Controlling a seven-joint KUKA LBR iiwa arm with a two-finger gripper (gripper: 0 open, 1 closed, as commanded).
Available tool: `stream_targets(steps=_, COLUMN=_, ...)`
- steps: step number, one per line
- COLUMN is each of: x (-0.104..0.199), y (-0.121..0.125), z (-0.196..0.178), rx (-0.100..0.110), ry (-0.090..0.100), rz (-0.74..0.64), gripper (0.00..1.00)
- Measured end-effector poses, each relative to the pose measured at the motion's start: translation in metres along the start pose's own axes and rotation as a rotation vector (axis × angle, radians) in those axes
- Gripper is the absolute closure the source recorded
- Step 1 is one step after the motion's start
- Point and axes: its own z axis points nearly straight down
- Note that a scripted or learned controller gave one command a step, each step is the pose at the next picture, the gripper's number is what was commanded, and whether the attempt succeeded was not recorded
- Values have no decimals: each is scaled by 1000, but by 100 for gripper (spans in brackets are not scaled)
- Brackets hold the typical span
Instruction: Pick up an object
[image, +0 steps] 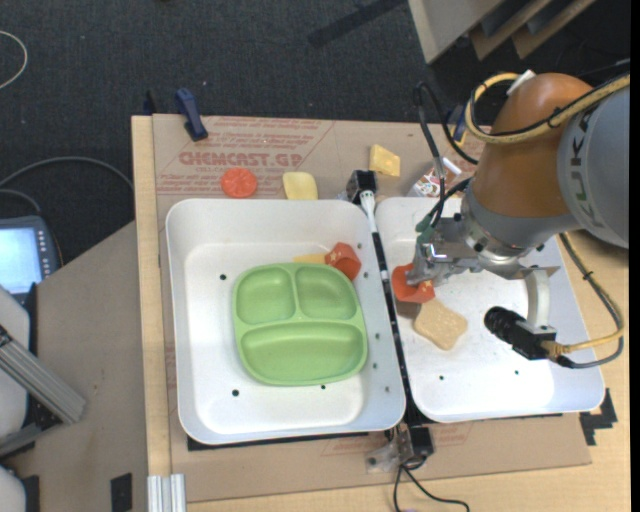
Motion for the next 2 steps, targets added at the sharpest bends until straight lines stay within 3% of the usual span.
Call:
stream_targets(steps=1, x=12, y=7, z=-20, rx=-6, ry=-3, rz=2, gripper=100)
stream_targets(steps=2, x=-66, y=38, z=35, rx=-1, ry=-5, rz=10, gripper=100)
